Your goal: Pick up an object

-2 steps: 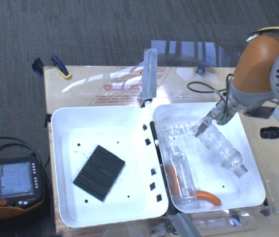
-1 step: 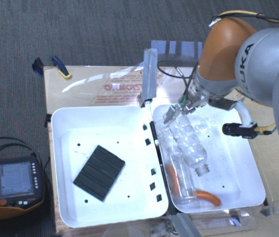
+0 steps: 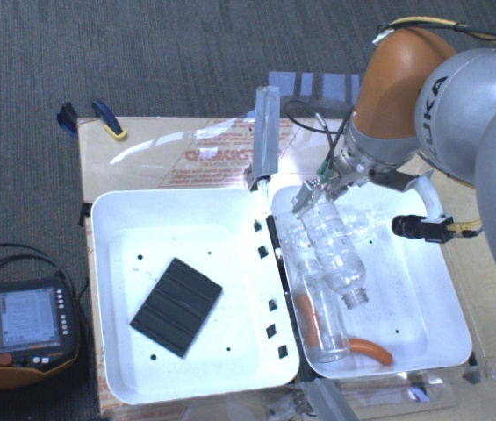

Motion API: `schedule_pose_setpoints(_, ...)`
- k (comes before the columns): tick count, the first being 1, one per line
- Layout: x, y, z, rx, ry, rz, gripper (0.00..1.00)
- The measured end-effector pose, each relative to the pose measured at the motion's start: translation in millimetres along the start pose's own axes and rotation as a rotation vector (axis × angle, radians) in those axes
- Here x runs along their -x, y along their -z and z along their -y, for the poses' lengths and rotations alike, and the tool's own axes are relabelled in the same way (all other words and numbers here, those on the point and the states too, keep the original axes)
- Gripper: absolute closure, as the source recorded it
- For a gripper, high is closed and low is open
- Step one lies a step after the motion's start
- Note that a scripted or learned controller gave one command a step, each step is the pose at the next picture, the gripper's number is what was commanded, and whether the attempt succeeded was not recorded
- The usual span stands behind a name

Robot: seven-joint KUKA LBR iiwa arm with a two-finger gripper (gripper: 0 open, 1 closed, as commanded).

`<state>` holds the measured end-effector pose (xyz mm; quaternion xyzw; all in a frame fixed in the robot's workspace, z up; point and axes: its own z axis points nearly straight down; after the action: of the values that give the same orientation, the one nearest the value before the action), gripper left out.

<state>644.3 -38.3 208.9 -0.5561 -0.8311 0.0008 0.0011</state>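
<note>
Gripper (image 3: 311,196) is hovering over the clear plastic bottle (image 3: 335,251) in the right white bin (image 3: 445,274), grip state unreadable; I'd be centring across the bottle's body, since it looks slippery.

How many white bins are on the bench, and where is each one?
2. One white bin lies on the left and holds a black flat block. The other white bin lies on the right, under the tool.

The grey arm's two-finger gripper (image 3: 311,196) hangs over the right shallow white bin (image 3: 432,296), just above a clear plastic bottle (image 3: 337,257) — nearby lie a clear glass tumbler (image 3: 325,323) and an orange curved piece (image 3: 369,350). A flat black ribbed rectangular pad (image 3: 177,306) lies in the left white bin (image 3: 116,226).
</note>
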Motion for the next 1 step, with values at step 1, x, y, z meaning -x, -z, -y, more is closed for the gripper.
schedule_pose_setpoints(1,0.0,-19.0,0.4,-0.002,0.193,-0.002,1.0)
